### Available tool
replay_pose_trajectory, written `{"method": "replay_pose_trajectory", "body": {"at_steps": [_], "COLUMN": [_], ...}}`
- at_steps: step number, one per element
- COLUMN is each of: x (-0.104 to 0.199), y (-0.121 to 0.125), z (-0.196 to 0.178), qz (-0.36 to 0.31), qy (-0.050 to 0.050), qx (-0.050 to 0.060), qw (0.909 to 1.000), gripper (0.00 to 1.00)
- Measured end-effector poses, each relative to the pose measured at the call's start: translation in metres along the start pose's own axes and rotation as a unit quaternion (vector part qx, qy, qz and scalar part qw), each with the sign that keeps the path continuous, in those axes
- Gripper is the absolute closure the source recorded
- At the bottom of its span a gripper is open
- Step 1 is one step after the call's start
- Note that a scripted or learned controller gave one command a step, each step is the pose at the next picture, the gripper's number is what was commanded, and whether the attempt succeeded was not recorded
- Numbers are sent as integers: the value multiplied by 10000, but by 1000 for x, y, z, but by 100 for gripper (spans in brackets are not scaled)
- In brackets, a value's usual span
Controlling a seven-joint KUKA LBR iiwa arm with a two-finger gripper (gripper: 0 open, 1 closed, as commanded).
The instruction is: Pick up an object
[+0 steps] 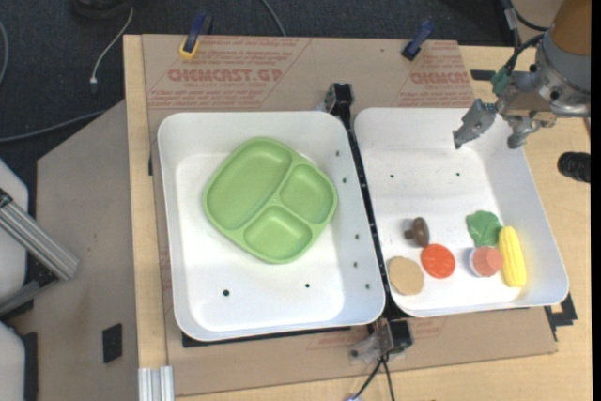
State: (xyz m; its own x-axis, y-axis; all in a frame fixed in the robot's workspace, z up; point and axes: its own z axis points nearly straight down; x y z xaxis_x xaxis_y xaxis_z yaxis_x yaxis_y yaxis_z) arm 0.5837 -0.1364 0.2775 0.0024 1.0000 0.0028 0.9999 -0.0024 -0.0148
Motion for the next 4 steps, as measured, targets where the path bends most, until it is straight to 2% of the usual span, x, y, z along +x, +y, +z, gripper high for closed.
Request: {"method": "replay_pose_trajectory", "body": {"at_steps": [1,3,4], "x": [1,0,6], "y": [2,14,11], "z": [-7,107,151], "qz": [-14,-19,-12], "qy": [-9,-4,-2], "qx": [-66,-47,-42], "qw": [10000,10000,10000], "gripper": [0,0,0]}}
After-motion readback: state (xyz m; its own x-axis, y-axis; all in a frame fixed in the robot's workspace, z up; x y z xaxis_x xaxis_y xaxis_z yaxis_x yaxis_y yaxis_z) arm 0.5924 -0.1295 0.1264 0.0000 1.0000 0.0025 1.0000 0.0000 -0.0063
